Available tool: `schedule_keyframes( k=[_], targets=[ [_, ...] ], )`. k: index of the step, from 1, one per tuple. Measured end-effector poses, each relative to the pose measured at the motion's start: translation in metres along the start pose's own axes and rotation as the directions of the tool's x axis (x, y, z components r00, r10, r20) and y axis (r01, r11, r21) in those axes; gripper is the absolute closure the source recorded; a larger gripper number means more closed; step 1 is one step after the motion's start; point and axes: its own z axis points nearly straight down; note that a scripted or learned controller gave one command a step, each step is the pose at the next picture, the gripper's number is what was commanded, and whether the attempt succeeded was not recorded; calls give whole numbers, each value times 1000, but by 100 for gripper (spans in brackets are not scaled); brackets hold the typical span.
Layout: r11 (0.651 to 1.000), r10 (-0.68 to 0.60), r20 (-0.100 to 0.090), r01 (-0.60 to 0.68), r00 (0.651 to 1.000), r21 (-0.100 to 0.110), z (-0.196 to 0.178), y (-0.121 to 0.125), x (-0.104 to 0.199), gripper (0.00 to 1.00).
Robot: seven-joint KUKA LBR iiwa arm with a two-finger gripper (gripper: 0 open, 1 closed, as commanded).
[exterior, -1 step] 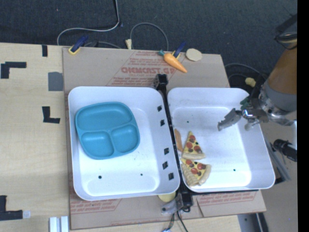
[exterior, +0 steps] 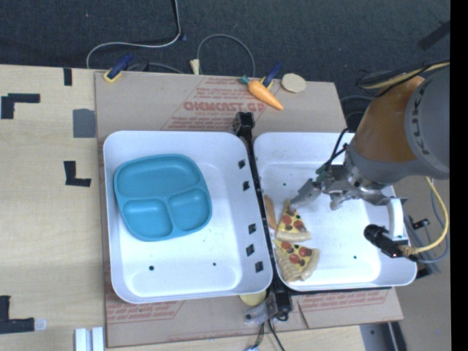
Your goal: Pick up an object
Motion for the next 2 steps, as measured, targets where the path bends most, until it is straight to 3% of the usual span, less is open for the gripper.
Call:
schedule_keyframes(
  k=[1, 2],
  targets=[
    [1000, 4, 7, -4, 1000, -9, 81, 14, 11, 0],
    [1000, 5, 4, -5, 1000, -11, 76, 15, 12, 0]
  ],
)
